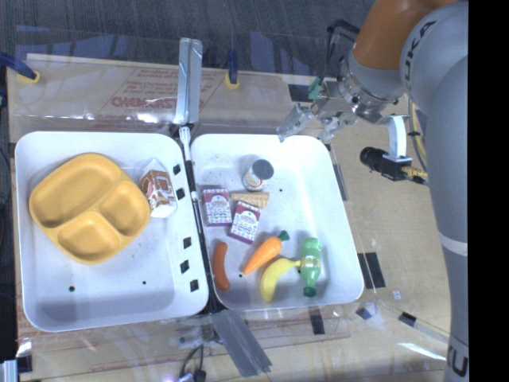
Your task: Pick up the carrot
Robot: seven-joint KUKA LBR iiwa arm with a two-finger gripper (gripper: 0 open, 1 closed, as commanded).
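Note:
The carrot (264, 252) is orange with a green top and lies tilted in the lower middle of the right bin (338, 213), between a red sausage (220, 265) and a yellow banana (274, 276). My gripper (305, 128) hangs over the far right corner of that bin, well away from the carrot. It is open and there is nothing between its fingers.
The right bin also holds a green bottle (310, 267), two red cartons (215, 206), a cracker (251, 199) and a small can (258, 171). In the left bin (48, 301) are a yellow divided plate (87, 205) and a small carton (157, 191).

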